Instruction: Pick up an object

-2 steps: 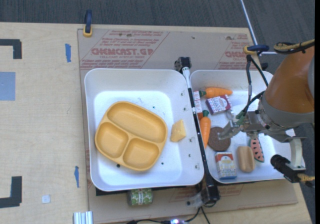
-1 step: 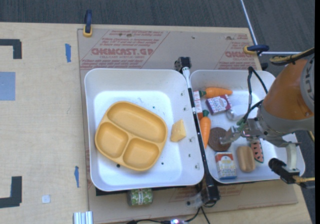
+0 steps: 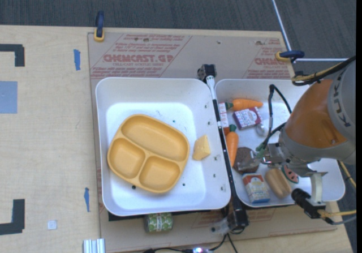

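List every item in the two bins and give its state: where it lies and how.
Plate: flat in left bin, compartments bare.
Cheese wedge: beside plate, left bin.
Two carrots: lying in right bin.
Bun: lying near front, right bin.
Gripper: low over right bin.

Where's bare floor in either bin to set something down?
Left white bin: bare strip behind the yellow divided plate, and its front right corner below the yellow cheese wedge. Right white bin is crowded: carrots, packets and bun under the arm.
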`<action>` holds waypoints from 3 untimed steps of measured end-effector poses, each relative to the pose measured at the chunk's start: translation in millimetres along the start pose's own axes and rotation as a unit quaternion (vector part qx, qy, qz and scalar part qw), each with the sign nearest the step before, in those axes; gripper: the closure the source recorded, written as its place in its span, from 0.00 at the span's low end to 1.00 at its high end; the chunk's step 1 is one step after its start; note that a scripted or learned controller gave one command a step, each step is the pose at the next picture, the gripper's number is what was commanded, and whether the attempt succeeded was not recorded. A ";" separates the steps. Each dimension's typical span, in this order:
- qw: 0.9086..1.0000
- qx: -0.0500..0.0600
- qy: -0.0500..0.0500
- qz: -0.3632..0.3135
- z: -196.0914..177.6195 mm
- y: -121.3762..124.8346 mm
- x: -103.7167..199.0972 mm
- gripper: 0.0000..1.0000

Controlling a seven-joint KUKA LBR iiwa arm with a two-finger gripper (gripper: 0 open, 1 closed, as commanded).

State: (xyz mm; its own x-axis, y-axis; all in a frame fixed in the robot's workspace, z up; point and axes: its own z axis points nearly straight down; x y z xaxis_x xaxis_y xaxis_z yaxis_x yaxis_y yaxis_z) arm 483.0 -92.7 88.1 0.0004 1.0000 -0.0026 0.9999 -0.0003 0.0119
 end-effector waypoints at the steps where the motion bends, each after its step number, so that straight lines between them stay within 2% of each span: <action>1: 1.000 -0.003 0.000 0.000 -11.3 2.3 0.0 1.00; 2: 1.000 0.005 0.002 -0.001 -97.1 -1.5 72.0 1.00; 3: 1.000 0.005 0.002 -0.001 -97.0 -1.6 71.7 0.00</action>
State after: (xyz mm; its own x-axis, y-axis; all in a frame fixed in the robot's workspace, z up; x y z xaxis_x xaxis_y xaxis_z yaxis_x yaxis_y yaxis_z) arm 480.2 -20.8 184.9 -0.0018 1.0000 0.0005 1.0000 0.0018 0.0016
